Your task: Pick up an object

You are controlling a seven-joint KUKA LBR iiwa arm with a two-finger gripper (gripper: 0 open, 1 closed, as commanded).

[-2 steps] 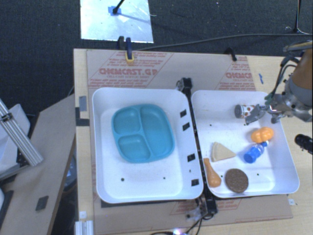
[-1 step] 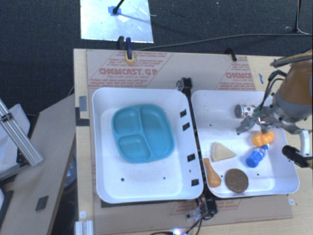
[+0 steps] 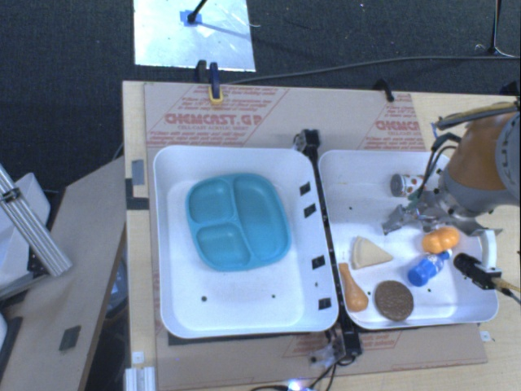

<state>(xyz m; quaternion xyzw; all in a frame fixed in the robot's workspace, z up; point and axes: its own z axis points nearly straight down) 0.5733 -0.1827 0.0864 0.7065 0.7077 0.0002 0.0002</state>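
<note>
Hand low in the right bin, among the small objects

The hand [image 3: 409, 215] hangs low, grip state unclear, nothing visibly held; the orange toy [image 3: 440, 239] lies just beside it, blue bottle [image 3: 425, 269], pale wedge [image 3: 370, 252] and brown disc [image 3: 394, 299] nearby, teal tray [image 3: 238, 220] in the left bin [image 3: 175, 316].

bins [image 3: 236, 163]: 2
blue trays [image 3: 238, 221]: 1
cans [image 3: 402, 185]: 1
bottles [image 3: 426, 269]: 1
brown discs [image 3: 394, 299]: 1
wedges [image 3: 369, 252]: 1
</note>
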